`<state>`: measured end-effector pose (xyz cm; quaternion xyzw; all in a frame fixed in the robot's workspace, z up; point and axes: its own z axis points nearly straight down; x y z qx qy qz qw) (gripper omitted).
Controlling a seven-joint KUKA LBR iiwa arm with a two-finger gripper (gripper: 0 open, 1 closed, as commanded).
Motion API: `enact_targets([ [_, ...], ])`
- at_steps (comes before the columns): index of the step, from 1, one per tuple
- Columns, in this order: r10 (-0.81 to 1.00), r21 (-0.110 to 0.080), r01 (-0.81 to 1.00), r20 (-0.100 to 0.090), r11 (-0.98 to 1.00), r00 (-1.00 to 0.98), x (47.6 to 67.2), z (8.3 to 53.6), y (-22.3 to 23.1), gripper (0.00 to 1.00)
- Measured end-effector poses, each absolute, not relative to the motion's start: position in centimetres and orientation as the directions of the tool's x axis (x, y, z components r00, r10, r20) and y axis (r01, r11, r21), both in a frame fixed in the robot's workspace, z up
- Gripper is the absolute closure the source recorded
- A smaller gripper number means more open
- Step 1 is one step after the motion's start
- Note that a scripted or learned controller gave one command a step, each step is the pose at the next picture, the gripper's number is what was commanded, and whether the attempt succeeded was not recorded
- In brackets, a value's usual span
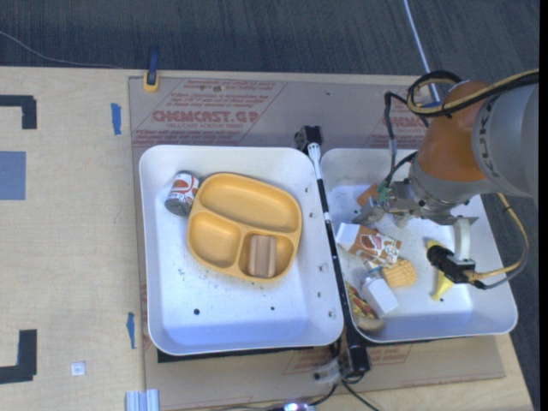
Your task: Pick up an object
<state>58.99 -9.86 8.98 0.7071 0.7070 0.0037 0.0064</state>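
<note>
Objects (387, 272) I could pick sit on my screen at centre right, crowded into the left half of the right bin (492, 315). Among them I see a printed red-and-white packet (375, 247), a yellow waffle-textured piece (399, 274) just below and right of it, a white block (382, 297) lower still, and a white card (348, 234) near the bin's left wall. Something brown (363, 315) lies in the lower left corner; I cannot make out what it is.

The left bin (257, 328) holds a yellow divided tray (244, 208) with a brown block (261, 255) in its lower right compartment. A small can (181, 193) lies on its side against the tray's upper left edge.

The arm (479, 148) comes in from the right, and its bulk covers the upper right part of the right bin. The gripper (390, 204) hangs over the upper left of that bin, just above the packet, with a small orange bit (367, 196) close on its left. I cannot tell whether it is open or closed, and I see nothing held in it.
</note>
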Motion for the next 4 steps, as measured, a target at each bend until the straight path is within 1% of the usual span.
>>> enact_targets([
  [1, 1.000, 0.020, 1.000, -0.011, -0.002, 0.002, 59.1, 10.1, -10.2, 1.00],
  [2, 1.000, 0.020, 1.000, -0.011, -0.002, 0.002, 59.1, 10.1, -10.2, 0.00],
  [3, 1.000, 0.008, 1.000, -0.004, -0.002, 0.002, 59.0, 9.0, -9.6, 0.00],
  [4, 1.000, 0.017, 1.000, -0.011, -0.003, 0.003, 59.2, 10.1, -9.9, 1.00],
])
